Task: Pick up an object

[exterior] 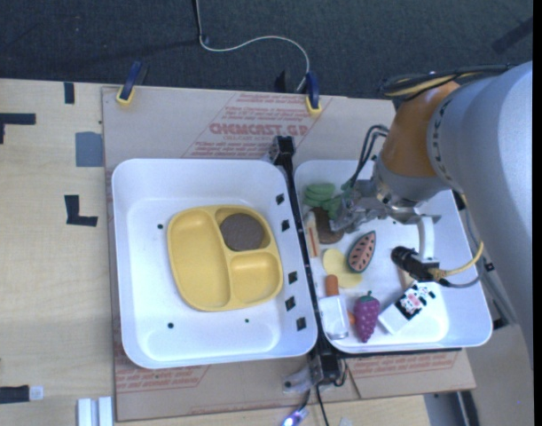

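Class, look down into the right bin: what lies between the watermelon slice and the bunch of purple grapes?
In the camera view, only bare white floor of the right bin separates the watermelon slice from the purple grapes; the orange carrot piece sits off to the side.

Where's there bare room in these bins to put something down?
Left bin: bare floor all around the yellow divided plate, widest on its left. Right bin: crowded near the divider with toy grapes and a watermelon slice.

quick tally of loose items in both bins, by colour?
Yellow: 2, divided plate, small yellow piece
Green: 1, round item
Purple: 1, grapes
Orange: 1, carrot-like piece
Red-green: 1, watermelon slice
Brown: 1, disc on plate
Black-white: 1, small box
Total: 8; the clutter under the gripper is unclear.
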Robot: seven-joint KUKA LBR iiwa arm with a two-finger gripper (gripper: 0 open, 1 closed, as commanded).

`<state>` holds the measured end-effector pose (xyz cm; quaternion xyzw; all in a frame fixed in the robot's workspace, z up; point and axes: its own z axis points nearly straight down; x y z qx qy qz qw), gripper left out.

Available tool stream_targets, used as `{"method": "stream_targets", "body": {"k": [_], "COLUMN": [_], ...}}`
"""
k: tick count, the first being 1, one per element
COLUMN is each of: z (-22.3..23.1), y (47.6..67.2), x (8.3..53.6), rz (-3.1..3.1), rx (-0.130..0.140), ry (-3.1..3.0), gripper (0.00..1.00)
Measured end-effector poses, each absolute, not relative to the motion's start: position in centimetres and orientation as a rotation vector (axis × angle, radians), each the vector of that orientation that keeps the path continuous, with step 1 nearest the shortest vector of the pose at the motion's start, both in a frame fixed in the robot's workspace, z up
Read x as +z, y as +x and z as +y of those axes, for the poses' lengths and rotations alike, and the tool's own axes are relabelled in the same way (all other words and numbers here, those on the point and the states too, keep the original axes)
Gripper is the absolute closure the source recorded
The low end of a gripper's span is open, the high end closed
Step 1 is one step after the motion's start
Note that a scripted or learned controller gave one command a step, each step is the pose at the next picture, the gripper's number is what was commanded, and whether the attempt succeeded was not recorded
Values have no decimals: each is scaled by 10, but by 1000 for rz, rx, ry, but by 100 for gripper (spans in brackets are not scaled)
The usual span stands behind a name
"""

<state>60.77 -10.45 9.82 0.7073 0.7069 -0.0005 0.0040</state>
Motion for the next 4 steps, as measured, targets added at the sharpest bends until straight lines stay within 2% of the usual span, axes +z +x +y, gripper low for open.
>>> {"method": "stream_targets", "body": {"k": [1,2,3,4], "z": [-105,-104,-100,-100], "y": [607,520,522,521], "x": [97,88,96,95], "rz": [2215,2196,2212,2214], "rx": [-5,-5,-4,-5], "ry": [2217,2223,2222,2223], "gripper": [0,0,100,0]}}
